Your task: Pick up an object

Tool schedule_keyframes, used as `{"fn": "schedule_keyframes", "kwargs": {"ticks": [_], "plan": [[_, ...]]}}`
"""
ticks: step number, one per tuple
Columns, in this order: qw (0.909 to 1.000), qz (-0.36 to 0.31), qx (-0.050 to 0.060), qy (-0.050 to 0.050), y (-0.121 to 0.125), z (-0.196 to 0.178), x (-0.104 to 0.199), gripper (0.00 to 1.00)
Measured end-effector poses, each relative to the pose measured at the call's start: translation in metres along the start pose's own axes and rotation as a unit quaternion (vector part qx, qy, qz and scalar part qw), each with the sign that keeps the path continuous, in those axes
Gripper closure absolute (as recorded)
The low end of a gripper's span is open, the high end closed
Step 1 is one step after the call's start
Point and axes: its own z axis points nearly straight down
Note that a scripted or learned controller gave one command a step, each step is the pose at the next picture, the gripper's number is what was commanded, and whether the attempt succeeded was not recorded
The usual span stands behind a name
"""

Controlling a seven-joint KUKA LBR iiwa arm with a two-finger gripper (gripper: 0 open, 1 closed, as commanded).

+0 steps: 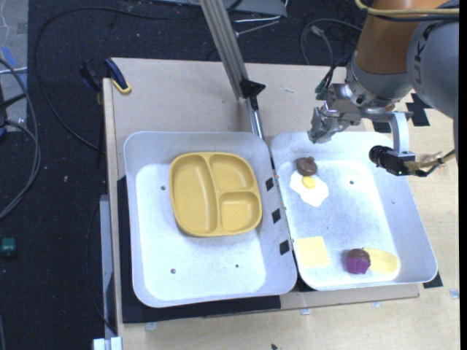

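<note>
In the right bin [408,217] lie a brown lump [306,166] near the far left corner, a fried egg [309,188] just in front of it, a yellow cheese slice [312,251] at the near left, and a purple piece [357,261] beside a yellow flat piece [383,261] at the near side. My gripper [319,133] hangs above the bin's far left corner, a little behind and to the right of the brown lump. Nothing shows between its fingers.
The left bin [146,268] holds a yellow divided plate [215,193]. A slanted metal pole [230,42] stands behind the bins, ending near their shared far corner. Cables lie on the dark floor around the bench.
</note>
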Motion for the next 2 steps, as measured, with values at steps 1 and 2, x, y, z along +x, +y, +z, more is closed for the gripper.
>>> {"fn": "schedule_keyframes", "kwargs": {"ticks": [1, 2], "plan": [[1.0000, -0.001, 0.001, 0.000, 0.007, 0.021, 0.054, 1.00], [1.0000, -0.001, 0.001, 0.000, 0.015, 0.031, 0.098, 1.00]]}}
